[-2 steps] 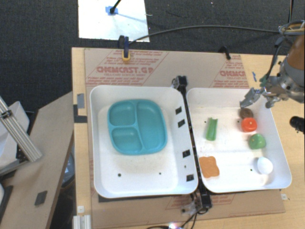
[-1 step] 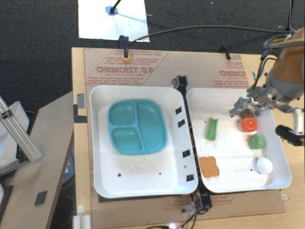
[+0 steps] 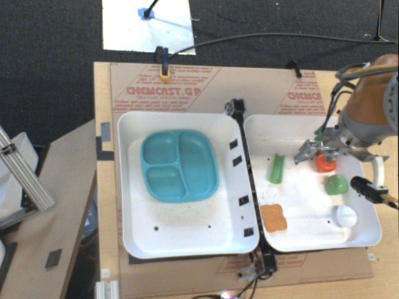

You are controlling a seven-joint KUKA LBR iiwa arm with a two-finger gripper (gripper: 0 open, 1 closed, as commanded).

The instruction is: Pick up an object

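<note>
Where red "CHEMCAST GP" marks the board (image 3: 163, 92) | gripper (image 3: 319, 152) over red object (image 3: 325, 162) | grip state unclear

a bench (image 3: 103, 185) bears two white bins, left (image 3: 134, 229) and right (image 3: 361, 232), side by side.

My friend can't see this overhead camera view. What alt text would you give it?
A grey and orange robot arm reaches from the right, its gripper low over a red object in the right bin, near green, orange and white items. The left bin holds a teal divided plate.
</note>
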